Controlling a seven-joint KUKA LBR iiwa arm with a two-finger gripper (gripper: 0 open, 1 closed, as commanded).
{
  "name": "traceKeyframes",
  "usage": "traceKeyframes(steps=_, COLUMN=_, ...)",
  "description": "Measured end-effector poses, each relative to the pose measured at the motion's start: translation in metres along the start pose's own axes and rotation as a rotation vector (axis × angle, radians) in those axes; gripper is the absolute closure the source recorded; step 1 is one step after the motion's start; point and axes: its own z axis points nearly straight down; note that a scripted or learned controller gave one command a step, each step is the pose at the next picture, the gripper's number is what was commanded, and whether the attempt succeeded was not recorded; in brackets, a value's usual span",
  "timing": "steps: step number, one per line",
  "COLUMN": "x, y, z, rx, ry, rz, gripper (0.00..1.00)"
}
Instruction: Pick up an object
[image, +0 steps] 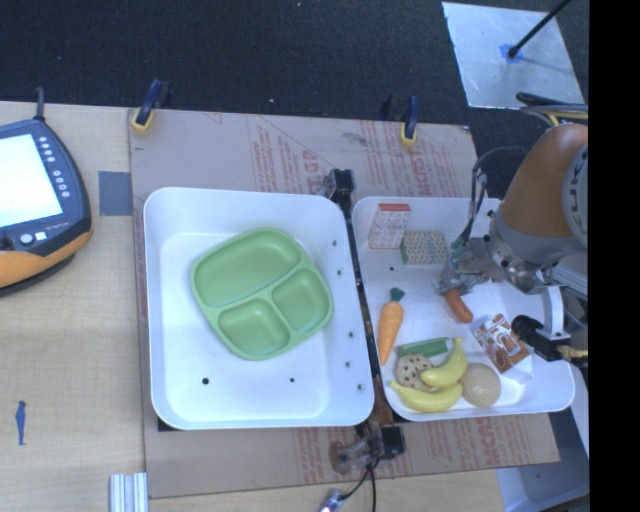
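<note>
The claw (462, 283) is down in the right bin (560, 402), at centre right of the frame, just over a small orange-red sausage-shaped toy (458, 306) lying on the bin floor. Its tips sit close above the toy's upper end, but whether they are spread or closed I cannot tell, since the wrist hides them; nothing is plainly gripped.

The likely target is that toy. To do this step well, the claw should straddle the toy across its short width, not along its length, and go low enough that the tips pass its widest part before closing. The toy lies at a slant, so the wrist needs matching rotation, otherwise one tip may push it aside.

Neighbours matter: a brown snack packet (501, 342) lies to the lower right, the carrot (390, 328) to the left, bananas (440, 380) below. All are apart from the toy, so there is room to close.

The green divided plate (262, 292) lies in the left bin (170, 300), on the bench (80, 360).
</note>
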Motion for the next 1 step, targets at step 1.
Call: traceKeyframes(steps=1, x=0.0470, y=0.0426, z=-0.0912, rx=-0.007, ry=0.004, rz=0.006, gripper=1.00)
